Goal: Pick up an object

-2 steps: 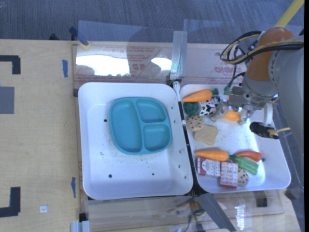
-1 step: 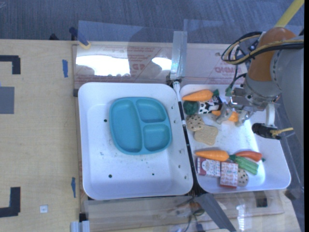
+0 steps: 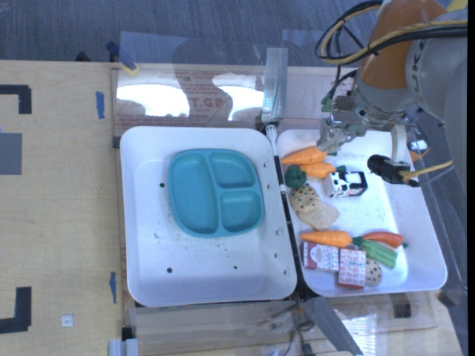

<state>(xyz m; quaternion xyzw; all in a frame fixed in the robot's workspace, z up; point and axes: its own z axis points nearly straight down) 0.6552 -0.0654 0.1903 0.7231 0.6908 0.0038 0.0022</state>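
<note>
Metal jaws of the gripper [image 3: 332, 141] hang low at the twelve o'clock end of the right bin [image 3: 423, 232]; whether they are open or closed I cannot tell, and nothing can be seen between them. Just below them, towards seven o'clock, lies a carrot [image 3: 303, 155], its long axis running from nine to three o'clock with the right end tipped up slightly towards the tool. A second carrot [image 3: 319, 170] lies alongside at six o'clock of the first. I judge the upper carrot the likeliest pick, since it sits closest; a grip would want to close across its short width, twelve to six. Further out, at five o'clock of the tool, sits a small black-and-white toy [image 3: 346, 183]. The left bin [image 3: 141, 221] at nine o'clock carries a teal divided plate [image 3: 216, 192].
</note>
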